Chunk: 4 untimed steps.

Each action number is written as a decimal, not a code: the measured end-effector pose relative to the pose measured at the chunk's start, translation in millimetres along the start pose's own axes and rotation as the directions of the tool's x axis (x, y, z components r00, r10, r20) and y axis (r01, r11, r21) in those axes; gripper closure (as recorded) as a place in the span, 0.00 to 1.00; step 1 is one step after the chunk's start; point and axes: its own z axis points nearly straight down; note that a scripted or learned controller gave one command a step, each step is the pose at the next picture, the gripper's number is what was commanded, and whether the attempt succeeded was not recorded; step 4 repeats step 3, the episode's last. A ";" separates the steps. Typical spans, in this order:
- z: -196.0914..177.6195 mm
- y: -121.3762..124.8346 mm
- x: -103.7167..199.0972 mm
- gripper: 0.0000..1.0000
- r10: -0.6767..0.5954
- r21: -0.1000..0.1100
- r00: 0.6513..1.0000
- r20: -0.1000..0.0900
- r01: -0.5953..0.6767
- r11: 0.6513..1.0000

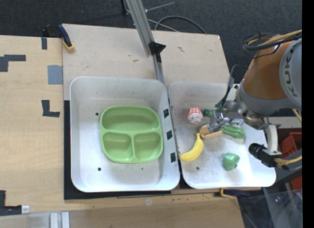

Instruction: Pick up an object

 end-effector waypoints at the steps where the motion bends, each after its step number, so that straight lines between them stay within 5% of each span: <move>1: 4.5 1.6 61.2 1.00 -0.001 0.000 1.000 0.000 0.001 1.000; 3: -15.9 8.4 171.2 1.00 0.000 -0.001 1.000 0.000 0.000 1.000; 4: -15.9 8.4 171.2 1.00 0.000 -0.001 1.000 0.000 0.000 1.000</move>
